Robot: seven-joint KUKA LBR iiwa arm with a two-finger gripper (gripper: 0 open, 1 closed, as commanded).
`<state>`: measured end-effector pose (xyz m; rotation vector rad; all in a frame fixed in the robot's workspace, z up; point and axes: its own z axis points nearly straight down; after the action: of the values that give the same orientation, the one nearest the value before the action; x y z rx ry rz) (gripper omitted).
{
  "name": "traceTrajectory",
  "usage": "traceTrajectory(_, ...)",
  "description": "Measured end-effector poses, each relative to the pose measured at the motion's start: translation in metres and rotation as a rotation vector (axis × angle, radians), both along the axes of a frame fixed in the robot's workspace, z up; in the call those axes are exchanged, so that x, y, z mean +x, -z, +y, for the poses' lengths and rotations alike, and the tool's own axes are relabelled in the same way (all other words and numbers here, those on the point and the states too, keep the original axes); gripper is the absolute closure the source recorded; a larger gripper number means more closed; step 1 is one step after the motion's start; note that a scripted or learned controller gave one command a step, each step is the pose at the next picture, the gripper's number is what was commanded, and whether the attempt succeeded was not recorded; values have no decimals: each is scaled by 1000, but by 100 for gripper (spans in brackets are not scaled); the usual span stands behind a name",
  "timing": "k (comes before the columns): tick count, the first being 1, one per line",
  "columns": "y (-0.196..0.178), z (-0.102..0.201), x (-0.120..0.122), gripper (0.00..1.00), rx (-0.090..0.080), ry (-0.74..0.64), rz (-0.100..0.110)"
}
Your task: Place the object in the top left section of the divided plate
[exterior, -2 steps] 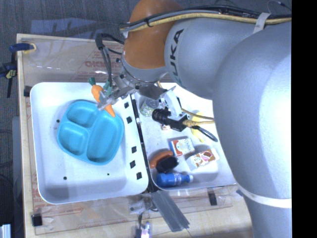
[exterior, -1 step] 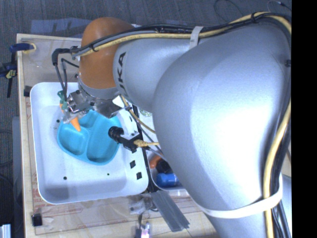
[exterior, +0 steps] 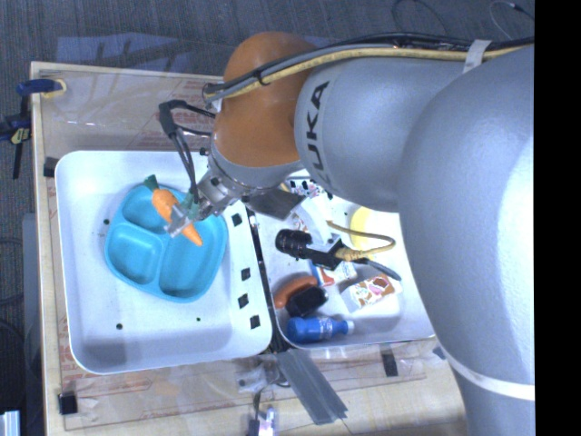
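Jaws: blurred against the orange beneath, open or closed impossible to tell. Gripper (exterior: 184,214) low over the middle of a carrot (exterior: 163,203), so close that contact cannot be judged. Carrot lying at a slant right under the jaws, green-topped end up and to the left of them, pointed end down and to the right. Under both, a blue divided plate (exterior: 136,252), spreading mostly left of and below the jaws; carrot stretched across its upper part, thick end over the upper left section, tip reaching toward the plate's right rim. Around the plate, the left bin (exterior: 82,316), white, with bare floor left of and below the jaws. Just right of the jaws, the shared wall between the bins. Further right, in the right bin (exterior: 413,323), a black tool (exterior: 295,242) nearest, then a yellow thing (exterior: 368,221) and a small printed carton (exterior: 372,291); below and right of the jaws, a round orange item (exterior: 292,289) and a blue bottle (exterior: 318,328) on its side. Above the jaws, the orange band (exterior: 259,107) and black cables, then the grey arm (exterior: 408,153) running off to the right. Far up and left, a blue clamp (exterior: 36,87) on the bench (exterior: 118,89) corner.
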<state>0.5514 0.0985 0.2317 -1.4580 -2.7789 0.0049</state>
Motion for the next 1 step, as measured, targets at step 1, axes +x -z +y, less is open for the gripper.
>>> traceTrajectory(1, 31, 1, 15, 100, 0, -48, 1)
